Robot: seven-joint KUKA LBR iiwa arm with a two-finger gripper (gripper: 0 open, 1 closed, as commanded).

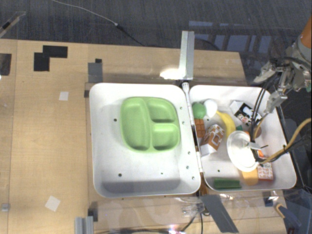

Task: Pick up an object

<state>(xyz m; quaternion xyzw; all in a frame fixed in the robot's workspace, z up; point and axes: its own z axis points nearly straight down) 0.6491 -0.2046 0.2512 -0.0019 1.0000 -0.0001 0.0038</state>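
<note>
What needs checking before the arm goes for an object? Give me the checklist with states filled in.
1. Objects available in the right bin: ok; banana, white bowl, green ball and small carton lie there.
2. Left bin contents: ok; it holds the green divided tray.
3. End effector position: ok; above the right bin's far right corner.
4. Finger state: cannot tell.
5. Object in grasp: cannot tell; nothing visible between the fingers.
6. Clear descent path: not ok; objects crowd together and cables hang over the bin.
</note>
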